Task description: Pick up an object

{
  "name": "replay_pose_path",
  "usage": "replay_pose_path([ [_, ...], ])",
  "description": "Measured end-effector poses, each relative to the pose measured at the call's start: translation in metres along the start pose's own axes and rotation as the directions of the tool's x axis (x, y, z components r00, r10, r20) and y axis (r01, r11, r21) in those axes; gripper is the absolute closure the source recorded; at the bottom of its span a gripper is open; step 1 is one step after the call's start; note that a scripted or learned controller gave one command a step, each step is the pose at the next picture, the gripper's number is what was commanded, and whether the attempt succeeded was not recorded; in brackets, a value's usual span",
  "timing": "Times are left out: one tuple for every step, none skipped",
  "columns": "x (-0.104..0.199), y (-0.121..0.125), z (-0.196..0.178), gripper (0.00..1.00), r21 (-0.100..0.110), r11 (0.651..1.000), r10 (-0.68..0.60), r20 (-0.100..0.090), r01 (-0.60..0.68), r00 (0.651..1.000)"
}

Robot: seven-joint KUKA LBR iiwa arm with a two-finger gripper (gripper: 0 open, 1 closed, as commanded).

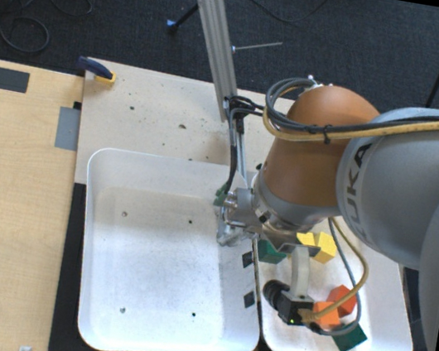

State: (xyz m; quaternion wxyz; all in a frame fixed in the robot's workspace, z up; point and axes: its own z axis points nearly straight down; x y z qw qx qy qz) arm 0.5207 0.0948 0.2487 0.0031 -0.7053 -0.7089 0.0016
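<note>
Arm (386,183): a grey KUKA arm with an orange band (317,146) is seen reaching in from the view's right, and much of the right bin is covered by it.
Bench (154,117): a pale, speckled top is seen beyond the right bin's far wall. A black mat (68,270) is laid under both bins.
Left bin (150,284): a shallow white tray is set just beside the right bin, wall against wall. Its floor is dotted with dark specks.
Right bin (392,344): a shallow white tray in which the task's things, four blocks, are held.
Aluminium bar (219,36): a slanted profile with a chequered tip is seen rising from beyond the right bin's far wall.
Gripper (231,230): it is placed over the right bin's wall shared with the left bin, towards that wall's far end. Whether it is open, closed or gripping anything cannot be told.
Yellow block (319,245): it is seen around the middle of the right bin, at the arm's edge.
Orange block (338,304): it is seen towards the right bin's near wall.
Green block (274,254): it is partly hidden under the arm, near the right bin's shared wall.
Dark green block (351,339): it is seen just beside the orange block, close to the right bin's near rim.
Clamp (95,69): a blue and yellow clamp is laid on the bench, well apart from the right bin.
</note>
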Motion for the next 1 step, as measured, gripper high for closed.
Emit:
replay_pose_path([
  [-0.0033,0.0008,-0.0001,0.0,-0.002,1.0,0.007,0.002,-0.007,1.0],
])
